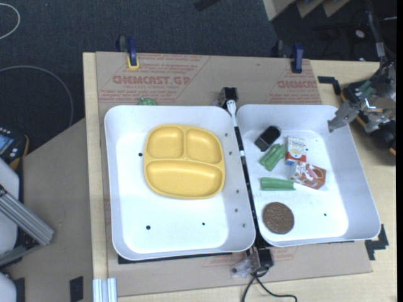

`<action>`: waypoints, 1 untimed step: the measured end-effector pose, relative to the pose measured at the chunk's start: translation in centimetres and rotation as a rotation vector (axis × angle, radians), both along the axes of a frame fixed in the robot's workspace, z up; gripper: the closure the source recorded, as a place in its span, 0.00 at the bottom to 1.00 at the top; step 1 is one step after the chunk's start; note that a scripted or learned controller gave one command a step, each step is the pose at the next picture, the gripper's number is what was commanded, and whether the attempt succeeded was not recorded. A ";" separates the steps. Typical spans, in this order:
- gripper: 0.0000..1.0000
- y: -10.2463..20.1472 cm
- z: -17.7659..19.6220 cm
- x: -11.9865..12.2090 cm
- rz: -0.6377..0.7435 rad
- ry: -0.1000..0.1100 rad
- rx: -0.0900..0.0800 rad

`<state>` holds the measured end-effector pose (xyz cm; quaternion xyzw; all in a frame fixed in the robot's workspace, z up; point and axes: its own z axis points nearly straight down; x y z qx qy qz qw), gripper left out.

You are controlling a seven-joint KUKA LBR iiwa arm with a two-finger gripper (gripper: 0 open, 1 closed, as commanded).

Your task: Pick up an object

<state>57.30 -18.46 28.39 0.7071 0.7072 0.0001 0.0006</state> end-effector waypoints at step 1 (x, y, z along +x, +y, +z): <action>0.00 2.7 -16.5 -0.1 0.002 0.010 0.005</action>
